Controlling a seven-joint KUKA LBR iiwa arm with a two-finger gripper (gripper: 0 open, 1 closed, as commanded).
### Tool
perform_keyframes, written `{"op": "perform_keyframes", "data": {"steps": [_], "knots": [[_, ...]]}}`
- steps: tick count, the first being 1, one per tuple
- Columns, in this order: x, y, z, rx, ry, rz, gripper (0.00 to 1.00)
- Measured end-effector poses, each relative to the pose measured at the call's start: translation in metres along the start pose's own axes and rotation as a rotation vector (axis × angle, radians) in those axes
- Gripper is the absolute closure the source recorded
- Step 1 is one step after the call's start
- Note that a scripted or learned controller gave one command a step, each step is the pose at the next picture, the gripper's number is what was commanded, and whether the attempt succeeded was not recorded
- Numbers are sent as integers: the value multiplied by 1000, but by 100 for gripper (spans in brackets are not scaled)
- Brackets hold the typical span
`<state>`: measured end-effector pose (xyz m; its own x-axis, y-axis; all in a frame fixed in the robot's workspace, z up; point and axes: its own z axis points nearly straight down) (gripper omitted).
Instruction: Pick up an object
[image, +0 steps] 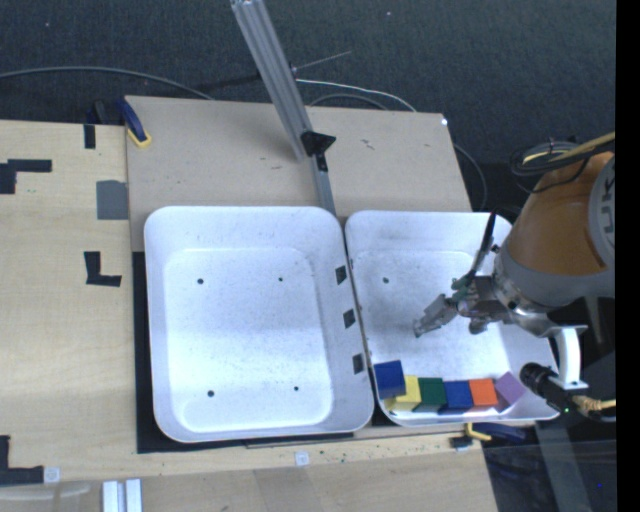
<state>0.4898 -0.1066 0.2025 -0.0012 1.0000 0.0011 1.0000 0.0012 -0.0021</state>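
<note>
two white bins (250, 225), six coloured blocks (440, 392), one gripper (428, 322), grip state unclear

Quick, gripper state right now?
Gripper: cannot be told; it hangs over the right bin, up-frame of the blocks, with nothing seen in it.

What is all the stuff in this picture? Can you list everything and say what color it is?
Bins: 2, white, side by side on the bench.
Blocks: a row of about six, blue, yellow, green, blue, orange, purple, along the near edge of the right bin.
Metal bar: 1, grey, slanting down from the top toward the gap between the bins.
Clamps: 2, blue and yellow, one at the bench's far left corner, one below the right bin.
Arm: 1, grey and orange, from the right.
End effector: 1, dark, over the right bin.
</note>
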Motion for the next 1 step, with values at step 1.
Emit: {"op": "perform_keyframes", "data": {"steps": [1], "knots": [[1, 0, -10, 1, 2, -1, 100]]}}
